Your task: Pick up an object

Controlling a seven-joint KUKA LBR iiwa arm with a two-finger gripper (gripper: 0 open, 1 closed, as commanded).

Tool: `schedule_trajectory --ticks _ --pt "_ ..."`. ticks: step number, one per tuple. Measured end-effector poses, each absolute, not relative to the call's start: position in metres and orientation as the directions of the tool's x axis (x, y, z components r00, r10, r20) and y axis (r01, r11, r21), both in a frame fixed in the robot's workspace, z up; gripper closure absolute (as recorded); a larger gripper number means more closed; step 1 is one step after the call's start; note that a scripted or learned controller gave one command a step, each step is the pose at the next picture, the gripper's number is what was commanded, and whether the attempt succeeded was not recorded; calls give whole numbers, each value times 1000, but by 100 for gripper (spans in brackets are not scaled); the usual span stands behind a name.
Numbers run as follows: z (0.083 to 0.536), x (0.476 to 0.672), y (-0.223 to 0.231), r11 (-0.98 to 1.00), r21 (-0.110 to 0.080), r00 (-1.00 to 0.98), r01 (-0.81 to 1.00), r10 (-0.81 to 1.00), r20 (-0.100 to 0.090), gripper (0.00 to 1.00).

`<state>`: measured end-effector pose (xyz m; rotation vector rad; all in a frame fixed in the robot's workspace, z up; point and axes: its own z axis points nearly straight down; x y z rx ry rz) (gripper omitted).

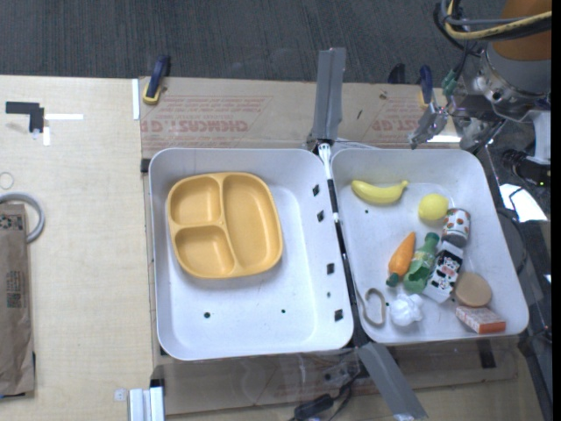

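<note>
Two shallow white plastic bins sit side by side on a pale wooden table (pixel 70 235), seen from above at a slant. The left bin (pixel 175 323) holds a yellow plastic plate with three compartments (pixel 225 224), lying flat towards its upper left. The right bin (pixel 491 191) holds a cluster of small things: a yellow banana (pixel 379 190) near the top, a yellow lemon-like ball (pixel 433 208) just beside it, an orange toy carrot (pixel 402 253) touching a green bottle (pixel 422 265), a white carton with black cow patches (pixel 447 268), a small red-and-white can (pixel 457 224), a round tan disc (pixel 474 290), an orange rectangular block (pixel 481 322), a white crumpled lump (pixel 405 310) and a beige ring (pixel 374 306). The grey robot arm with its orange band (pixel 526 16) hangs above the right bin's upper right corner. Its pincer (pixel 431 125) is over the far rim; whether it is spread or closed cannot be told, and nothing is seen in it.
</note>
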<state>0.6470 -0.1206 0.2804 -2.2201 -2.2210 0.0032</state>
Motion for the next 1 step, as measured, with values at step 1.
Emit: schedule_trajectory --ticks 1 --pt "164 588 -183 8 -2 -8 1000 1000 -1 0"
